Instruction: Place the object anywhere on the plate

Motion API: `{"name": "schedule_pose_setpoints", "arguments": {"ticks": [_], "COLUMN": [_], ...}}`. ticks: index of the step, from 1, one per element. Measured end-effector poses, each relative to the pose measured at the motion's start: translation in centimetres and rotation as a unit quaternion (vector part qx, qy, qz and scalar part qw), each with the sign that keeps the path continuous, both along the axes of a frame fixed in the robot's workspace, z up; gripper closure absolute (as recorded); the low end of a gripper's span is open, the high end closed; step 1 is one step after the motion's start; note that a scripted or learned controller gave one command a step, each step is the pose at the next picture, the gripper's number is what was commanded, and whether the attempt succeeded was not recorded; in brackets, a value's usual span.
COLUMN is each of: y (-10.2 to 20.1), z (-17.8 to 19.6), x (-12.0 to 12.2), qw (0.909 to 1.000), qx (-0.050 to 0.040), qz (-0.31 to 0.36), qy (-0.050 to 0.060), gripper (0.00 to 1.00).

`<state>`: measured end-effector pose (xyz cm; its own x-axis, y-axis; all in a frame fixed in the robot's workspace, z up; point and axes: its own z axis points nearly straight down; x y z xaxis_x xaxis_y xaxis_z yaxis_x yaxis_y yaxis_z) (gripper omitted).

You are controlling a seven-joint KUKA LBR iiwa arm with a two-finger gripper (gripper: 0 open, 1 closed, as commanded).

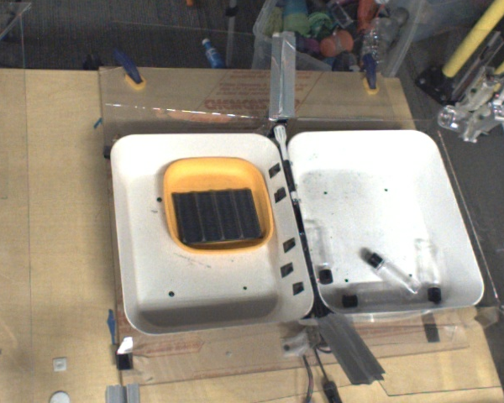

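An orange-yellow plate (pixel 178 177) sits in the left white bin (pixel 134 225). A dark ribbed rectangular object (pixel 216 217) lies flat on the plate and covers most of its middle. My gripper (pixel 477 112) is at the upper right, beyond the far right corner of the right bin (pixel 361 175), well away from the plate and the dark object. It looks like a small metallic assembly with nothing visible in it.
A clear tube with a black tip (pixel 389 269) lies near the front of the right bin, with another clear piece (pixel 425 260) beside it. Black clips (pixel 287 244) line the divider between the bins. A tub of colourful toys (pixel 336 11) stands behind the bench.
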<state>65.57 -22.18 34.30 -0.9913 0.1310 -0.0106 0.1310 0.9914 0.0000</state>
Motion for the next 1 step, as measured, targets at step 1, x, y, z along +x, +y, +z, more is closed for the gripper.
{"name": "schedule_pose_setpoints", "arguments": {"ticks": [1], "y": [-0.03], "z": [8.59], "x": [0.18], "qw": [0.9889], "qx": [-0.0013], "qz": [0.149], "qy": [-0.001], "gripper": [1.00]}}
